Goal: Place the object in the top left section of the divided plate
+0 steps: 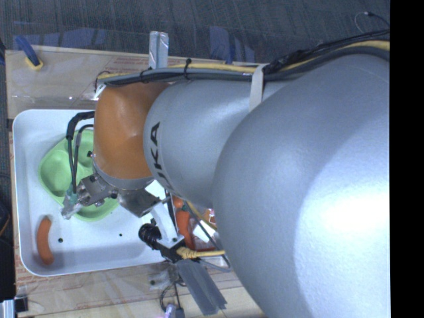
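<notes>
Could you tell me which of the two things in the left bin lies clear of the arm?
The orange sausage-shaped object, near the bin's lower left corner, lies clear. The green divided plate is partly covered by the arm's orange band.

Soft, even light is falling from above, brightening the grey arm [291,177] filling the frame's right and the white bin [26,177] at lower left. The carpet along the top is staying dim. Everything is looking slightly grainy and soft.

My bench [59,65] is pale wood; on it, under my gripper [71,207], sits a shallow white bin [26,177]; a blue and yellow clamp [28,52] lies on the bench's far corner, well beyond my gripper.
</notes>
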`<action>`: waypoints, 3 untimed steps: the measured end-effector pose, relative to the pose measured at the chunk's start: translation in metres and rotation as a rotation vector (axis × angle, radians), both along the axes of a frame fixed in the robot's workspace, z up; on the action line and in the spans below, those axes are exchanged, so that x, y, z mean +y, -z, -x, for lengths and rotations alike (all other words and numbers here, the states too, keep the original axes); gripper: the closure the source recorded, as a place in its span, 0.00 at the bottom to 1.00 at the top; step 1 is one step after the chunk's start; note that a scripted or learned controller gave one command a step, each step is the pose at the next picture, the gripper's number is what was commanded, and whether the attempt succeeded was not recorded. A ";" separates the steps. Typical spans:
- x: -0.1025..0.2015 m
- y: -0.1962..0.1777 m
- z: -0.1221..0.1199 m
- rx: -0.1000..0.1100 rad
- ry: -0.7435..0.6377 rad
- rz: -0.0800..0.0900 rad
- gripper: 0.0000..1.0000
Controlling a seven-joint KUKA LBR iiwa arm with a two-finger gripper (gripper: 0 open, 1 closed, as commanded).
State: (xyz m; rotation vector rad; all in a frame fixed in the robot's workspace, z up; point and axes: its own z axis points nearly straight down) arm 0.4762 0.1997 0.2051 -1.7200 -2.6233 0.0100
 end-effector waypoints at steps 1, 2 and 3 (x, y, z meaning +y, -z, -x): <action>-0.010 0.015 -0.040 -0.002 -0.054 0.000 0.00; 0.011 0.115 -0.007 -0.002 -0.090 -0.003 0.00; 0.009 0.011 -0.018 -0.002 -0.157 -0.001 0.00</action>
